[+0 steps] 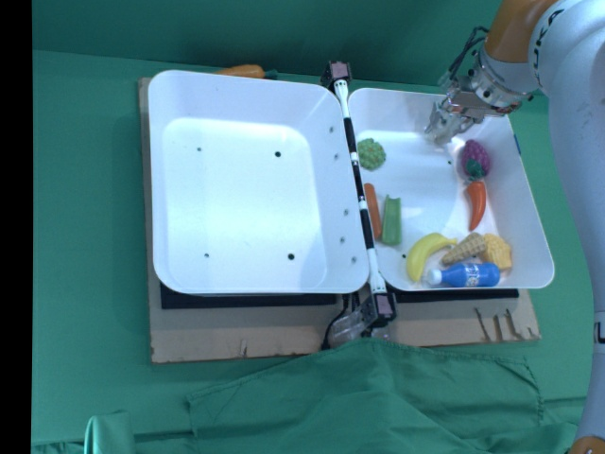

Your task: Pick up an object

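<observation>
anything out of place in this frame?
One thing: an orange carrot-like item lies outside the bins, on the bench behind the left bin's far rim. The other toys are in the right bin, where the tool hovers near its far edge.

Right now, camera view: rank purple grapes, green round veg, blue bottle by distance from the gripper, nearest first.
Gripper sits over the right bin's far side.
1. Purple grapes: just beside it, toward the near-right.
2. Green round veg: to its left, by the bin divider.
3. Blue bottle: at the bin's near edge, farthest.
</observation>
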`<action>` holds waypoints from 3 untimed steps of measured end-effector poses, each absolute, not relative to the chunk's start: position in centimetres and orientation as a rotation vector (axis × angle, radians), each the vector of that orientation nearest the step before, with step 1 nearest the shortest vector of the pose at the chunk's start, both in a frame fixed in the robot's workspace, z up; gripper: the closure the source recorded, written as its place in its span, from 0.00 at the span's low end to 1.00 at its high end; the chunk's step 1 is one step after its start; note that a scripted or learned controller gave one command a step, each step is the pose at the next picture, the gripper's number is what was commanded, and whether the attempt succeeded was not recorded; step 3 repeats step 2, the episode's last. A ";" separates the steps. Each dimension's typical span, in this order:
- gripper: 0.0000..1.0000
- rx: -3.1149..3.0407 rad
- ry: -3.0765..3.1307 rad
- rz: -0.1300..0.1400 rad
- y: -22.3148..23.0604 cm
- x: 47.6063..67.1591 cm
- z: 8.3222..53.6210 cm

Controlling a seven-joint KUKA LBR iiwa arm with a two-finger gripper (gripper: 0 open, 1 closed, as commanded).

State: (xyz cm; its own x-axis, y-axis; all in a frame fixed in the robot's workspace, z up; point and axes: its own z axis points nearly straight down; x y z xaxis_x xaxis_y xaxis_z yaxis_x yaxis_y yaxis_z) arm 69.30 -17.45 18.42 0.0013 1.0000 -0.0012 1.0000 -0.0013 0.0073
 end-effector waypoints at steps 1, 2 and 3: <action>1.00 2.215 2.207 0.013 -17.5 69.4 19.9; 1.00 2.218 2.204 0.012 -18.3 61.5 18.6; 1.00 2.218 2.204 0.012 -18.3 61.5 18.6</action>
